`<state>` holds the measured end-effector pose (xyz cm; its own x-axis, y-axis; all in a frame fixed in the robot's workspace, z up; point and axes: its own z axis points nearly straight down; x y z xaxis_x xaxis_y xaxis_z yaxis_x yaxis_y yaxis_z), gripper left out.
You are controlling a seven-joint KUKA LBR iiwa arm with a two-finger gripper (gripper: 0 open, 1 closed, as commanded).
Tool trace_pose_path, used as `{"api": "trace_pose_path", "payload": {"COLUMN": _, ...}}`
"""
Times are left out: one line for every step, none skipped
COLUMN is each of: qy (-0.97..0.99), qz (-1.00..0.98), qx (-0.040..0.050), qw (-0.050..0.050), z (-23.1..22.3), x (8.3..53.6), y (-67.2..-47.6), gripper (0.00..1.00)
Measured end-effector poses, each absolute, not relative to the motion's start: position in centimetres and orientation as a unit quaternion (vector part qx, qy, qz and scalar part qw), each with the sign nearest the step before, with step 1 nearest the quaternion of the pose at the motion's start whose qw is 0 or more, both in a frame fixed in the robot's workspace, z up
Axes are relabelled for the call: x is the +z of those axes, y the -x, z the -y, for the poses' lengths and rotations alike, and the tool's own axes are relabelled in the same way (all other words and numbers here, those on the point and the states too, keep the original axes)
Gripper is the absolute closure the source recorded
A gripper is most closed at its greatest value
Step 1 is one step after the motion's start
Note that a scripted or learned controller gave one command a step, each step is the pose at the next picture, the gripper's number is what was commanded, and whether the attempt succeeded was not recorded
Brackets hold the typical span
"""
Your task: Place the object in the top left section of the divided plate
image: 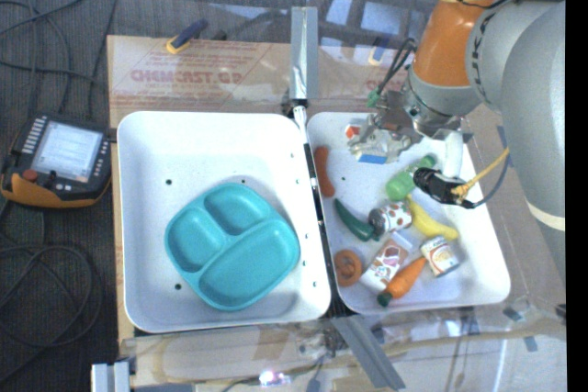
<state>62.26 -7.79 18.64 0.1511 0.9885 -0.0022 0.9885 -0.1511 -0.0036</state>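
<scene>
Counted: two white bins (138, 197), one teal divided plate (232, 243), roughly ten toy foods clustered at three o'clock, including one banana (430, 220) and one carrot (404, 281).

The divided plate (232, 242) in the left bin (138, 197) looked like smooth turquoise plastic with a soft sheen. Both bins were glossy white plastic. In the right bin (487, 275), the banana (430, 220), carrot (404, 280) and green pepper (354, 221) appeared to be shiny toy plastic. The arm (514, 41) had a matt grey shell and a glossy orange band (446, 37). Behind the bins lay matt brown cardboard (197, 73).
</scene>
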Motion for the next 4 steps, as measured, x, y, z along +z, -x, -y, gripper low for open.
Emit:
{"api": "trace_pose_path", "payload": {"qy": 0.758, "qz": 0.652, "qx": 0.0022, "qw": 0.001, "z": 1.3, "x": 18.2, "y": -58.9, "gripper": 1.00}}
{"api": "trace_pose_path", "payload": {"qy": 0.753, "qz": 0.658, "qx": 0.0018, "qw": 0.002, "z": -4.6, "x": 21.7, "y": -56.4, "gripper": 1.00}}
{"api": "trace_pose_path", "payload": {"qy": 0.759, "qz": 0.651, "qx": 0.0025, "qw": 0.001, "z": -9.9, "x": 18.2, "y": -54.7, "gripper": 1.00}}
{"api": "trace_pose_path", "payload": {"qy": 0.763, "qz": 0.646, "qx": 0.0024, "qw": 0.001, "z": -15.8, "x": 21.6, "y": -53.5, "gripper": 1.00}}
